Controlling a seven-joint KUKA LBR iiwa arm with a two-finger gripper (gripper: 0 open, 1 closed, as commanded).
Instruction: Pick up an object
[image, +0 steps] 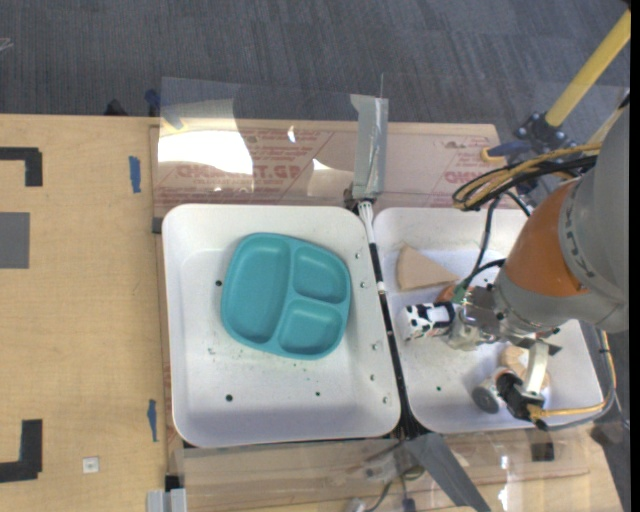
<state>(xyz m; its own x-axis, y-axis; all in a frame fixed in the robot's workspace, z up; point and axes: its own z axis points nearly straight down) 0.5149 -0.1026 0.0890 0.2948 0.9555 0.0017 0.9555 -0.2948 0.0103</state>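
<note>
Far left: wooden bench (70, 300), flat, with black tape corners and short blue tape strips near the edge of the bins.

Next, left bin (190, 400): white, shallow, rounded corners. Inside it, teal divided plate (285, 295), three compartments, slightly rotated, sitting in the far-centre part. Bare white floor all round the plate, widest along the near side; a few dark specks there.

Middle: the two bin rims touching along a shared wall.

Right bin (440, 395): tan wedge (425, 268) in the far-left part, broad end toward the shared wall, narrow end pointing right toward the arm. Just nearer than it, apart from it, black-and-white toy (428, 318), small, cow-patterned. Long axis roughly left-right, right end tipped a little toward the far side. Left end close to the shared wall but not touching; right end meeting the gripper (462, 325).

Gripper low over the bin floor at the toy's right end. Released or clenched: cannot tell from this angle. Toy grasped or only alongside: cannot tell either.

Open floor nearer than the toy, down to the bin's near rim. Tight on the left against the wall.

Right: grey arm (560, 250) with orange band, covering the bin's right half.
</note>
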